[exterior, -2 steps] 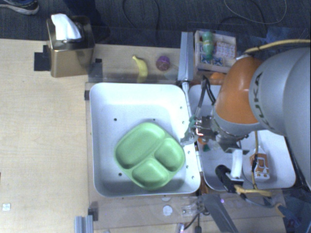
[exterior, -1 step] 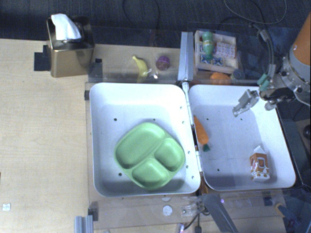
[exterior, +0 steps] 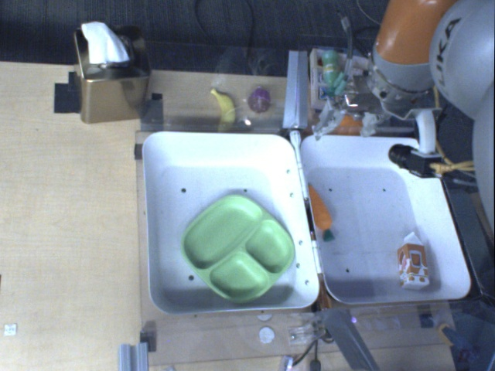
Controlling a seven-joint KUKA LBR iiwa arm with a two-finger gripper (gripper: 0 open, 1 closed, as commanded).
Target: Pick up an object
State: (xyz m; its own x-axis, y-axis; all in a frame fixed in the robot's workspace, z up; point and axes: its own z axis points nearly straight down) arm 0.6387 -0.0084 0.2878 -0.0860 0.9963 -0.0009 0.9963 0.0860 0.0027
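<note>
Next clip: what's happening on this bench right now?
A grey KUKA arm with an orange band reaches in from the right, its gripper above the far edge of the right bin; nothing is visibly held. That bin holds an orange carrot-like item against its left wall and a small orange-and-white carton near the right corner. The left bin holds a green divided plate. A banana and a purple item lie behind the bins.

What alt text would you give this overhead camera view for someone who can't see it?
A grey and orange robot arm hangs over the far edge of the right bin, which holds a carrot and small carton. The left bin holds a green divided plate.
</note>
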